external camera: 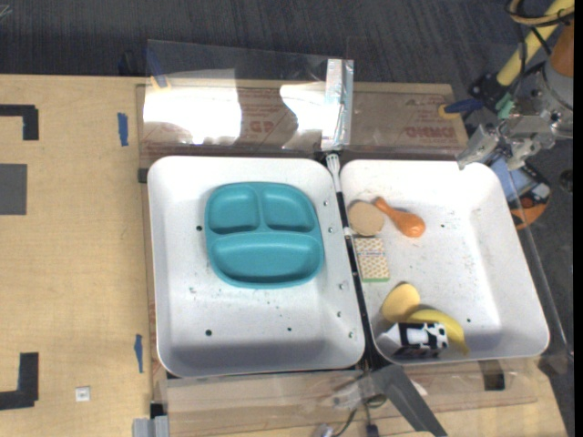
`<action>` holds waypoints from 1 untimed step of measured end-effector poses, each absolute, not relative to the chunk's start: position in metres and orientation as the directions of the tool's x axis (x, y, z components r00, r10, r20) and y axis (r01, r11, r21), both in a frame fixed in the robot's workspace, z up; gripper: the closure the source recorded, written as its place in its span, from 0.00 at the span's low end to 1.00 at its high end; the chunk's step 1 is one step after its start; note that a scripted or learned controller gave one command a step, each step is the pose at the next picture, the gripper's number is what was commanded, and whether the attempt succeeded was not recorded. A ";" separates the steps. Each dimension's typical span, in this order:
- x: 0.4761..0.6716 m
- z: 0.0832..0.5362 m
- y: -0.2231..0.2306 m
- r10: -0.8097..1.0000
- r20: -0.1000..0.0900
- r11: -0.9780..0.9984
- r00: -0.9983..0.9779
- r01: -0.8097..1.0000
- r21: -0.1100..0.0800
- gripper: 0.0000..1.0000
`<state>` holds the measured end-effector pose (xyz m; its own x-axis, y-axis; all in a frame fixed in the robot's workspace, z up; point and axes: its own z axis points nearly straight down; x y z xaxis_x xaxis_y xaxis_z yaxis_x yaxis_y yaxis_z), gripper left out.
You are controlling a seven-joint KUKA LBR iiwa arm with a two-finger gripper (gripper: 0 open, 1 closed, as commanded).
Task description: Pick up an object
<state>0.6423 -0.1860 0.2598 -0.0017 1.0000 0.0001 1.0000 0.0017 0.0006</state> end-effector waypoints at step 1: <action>0.656 0.155 -0.139 1.000 0.003 0.020 -0.020 1.000 -0.009 0.00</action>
